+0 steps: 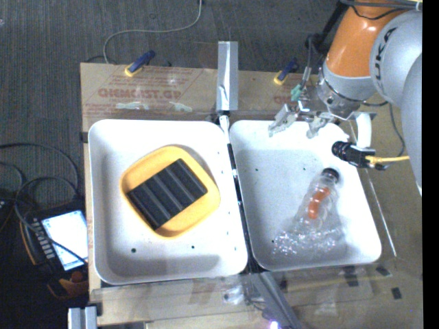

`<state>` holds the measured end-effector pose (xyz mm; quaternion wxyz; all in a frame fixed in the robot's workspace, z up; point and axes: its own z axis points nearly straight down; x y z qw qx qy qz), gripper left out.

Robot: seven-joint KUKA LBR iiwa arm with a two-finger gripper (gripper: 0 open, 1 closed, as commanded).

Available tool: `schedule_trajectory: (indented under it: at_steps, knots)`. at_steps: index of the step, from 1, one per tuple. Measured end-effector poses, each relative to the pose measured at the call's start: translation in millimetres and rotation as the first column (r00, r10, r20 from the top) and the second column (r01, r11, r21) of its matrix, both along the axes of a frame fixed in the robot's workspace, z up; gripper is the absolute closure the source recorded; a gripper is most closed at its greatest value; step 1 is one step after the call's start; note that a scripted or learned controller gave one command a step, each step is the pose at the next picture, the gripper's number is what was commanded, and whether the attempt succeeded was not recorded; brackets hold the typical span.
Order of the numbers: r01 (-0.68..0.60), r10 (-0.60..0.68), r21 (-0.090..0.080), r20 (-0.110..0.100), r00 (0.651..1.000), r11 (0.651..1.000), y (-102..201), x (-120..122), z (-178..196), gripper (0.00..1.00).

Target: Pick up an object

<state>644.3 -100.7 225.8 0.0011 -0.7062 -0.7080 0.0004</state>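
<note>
Fingers (280,123) are spread wide on my feed with nothing between them. They hang over the far edge of the right bin (264,197), close to its back wall. Above them the arm (357,36) comes in from the right, its orange band over the wrist.

What I could pick lies nearer to me in that same bin: a clear bottle (319,201) on its side, with something orange inside and a dark cap pointing up towards the far right corner. It sits well apart from the fingers. At its base is a patch of crumpled clear plastic (306,242) near the front wall; I cannot tell whether the two touch.

In the left bin (110,149) a yellow block (147,166) with a black ribbed pad (168,190) on top lies at an angle in the middle.

Behind both bins a cardboard sheet (158,91) covers the worktop, with a blue clamp (139,62) at its left and another clamp (287,71) at its right.
</note>
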Motion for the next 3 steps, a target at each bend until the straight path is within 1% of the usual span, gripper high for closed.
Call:
schedule_trajectory:
  at_steps: [1, 2, 3]
  knots:
    - [0.009, -0.009, -0.001, 0.002, 1.0, 1.0, -29, -12, 34, 0.0]
    - [-0.137, 0.137, -0.001, 0.001, 0.991, 0.991, -64, -99, 18, 0.0]
    - [-0.165, 0.165, -0.002, 0.008, 0.986, 0.986, -79, -95, -99, 0.0]
